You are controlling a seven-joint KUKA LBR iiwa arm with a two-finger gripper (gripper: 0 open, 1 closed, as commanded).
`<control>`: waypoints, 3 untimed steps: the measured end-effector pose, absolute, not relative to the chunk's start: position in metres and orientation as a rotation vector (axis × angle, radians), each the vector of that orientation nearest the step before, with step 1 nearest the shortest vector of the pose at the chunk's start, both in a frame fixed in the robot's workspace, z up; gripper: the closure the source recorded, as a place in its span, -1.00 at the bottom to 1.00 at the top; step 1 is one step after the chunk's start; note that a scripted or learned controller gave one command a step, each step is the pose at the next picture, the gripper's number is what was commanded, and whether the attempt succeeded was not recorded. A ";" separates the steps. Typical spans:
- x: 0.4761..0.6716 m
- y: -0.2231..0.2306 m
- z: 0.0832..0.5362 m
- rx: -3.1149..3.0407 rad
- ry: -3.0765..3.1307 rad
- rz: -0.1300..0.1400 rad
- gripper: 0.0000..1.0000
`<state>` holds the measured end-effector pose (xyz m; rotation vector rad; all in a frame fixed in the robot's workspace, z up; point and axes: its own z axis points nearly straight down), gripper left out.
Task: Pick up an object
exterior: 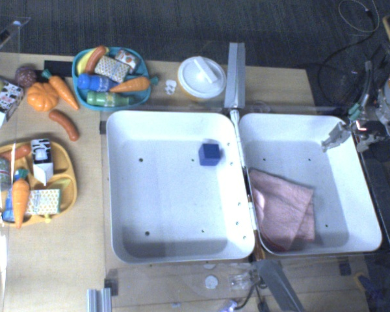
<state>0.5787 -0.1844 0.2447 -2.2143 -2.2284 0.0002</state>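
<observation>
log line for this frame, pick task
gripper: over right bin's upper right rim, nothing between fingers | blue block: left bin, untouched | pink cloth: right bin, lying flat | pick: not yet done

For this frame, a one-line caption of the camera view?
Pincer over right bin's upper right; blue block in left bin, pink cloth in right.

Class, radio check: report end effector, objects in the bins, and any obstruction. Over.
End effector over right bin's upper right edge, holding nothing visible. Blue block in left bin; pink cloth in right bin. Nothing blocking either.
</observation>
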 end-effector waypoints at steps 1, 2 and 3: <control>0.561 -0.205 0.123 -2.100 -2.335 0.000 -1.00; 0.578 -0.139 0.118 -2.338 -2.101 -0.002 -1.00; 0.521 -0.119 0.091 -2.203 -2.265 -0.018 -1.00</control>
